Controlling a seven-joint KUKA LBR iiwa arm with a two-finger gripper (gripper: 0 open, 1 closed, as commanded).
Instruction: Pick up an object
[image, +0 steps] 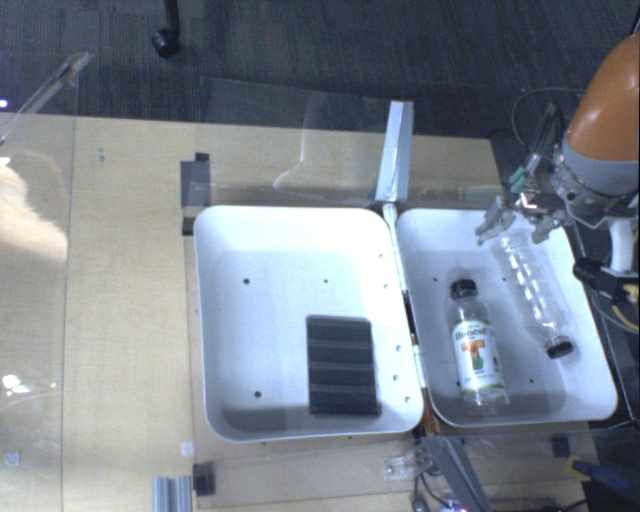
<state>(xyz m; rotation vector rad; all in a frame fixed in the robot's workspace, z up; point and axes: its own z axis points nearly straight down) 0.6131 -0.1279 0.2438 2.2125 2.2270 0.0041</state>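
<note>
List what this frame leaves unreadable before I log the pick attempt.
- Gripper: camera view, its fingers blur into the clear bottle, so contact or grasp cannot be judged.
- Arm: cut off by the right edge.
- Labelled bottle: label print too small to read.
- Black ridged block: too dark to identify further.

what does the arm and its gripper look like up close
The arm shows a rounded orange band above a grey wrist section. The gripper is pale metallic, with thin dark cables looping beside it and small green and red bits near its base.
</note>
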